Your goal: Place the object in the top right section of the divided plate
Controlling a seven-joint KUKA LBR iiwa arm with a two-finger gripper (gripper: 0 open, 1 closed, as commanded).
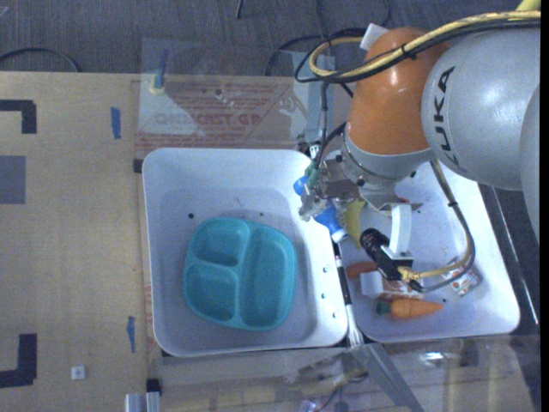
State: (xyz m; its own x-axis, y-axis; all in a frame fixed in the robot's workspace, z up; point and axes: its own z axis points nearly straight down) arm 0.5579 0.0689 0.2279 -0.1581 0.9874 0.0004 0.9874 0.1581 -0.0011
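Robot arm [446, 101] over 2 white bins, reaching in from the frame's right.
The gripper [313, 197] hangs above the bins' shared wall, a blue object [328, 219] just below it; grip state unreadable. A teal divided plate [240, 273] lies in the left bin [171, 187]. A carrot [410, 308] rests in the right bin [493, 307].

Tan bench top [69, 230] with blue tape marks [115, 123], grey floor [129, 11] beyond.
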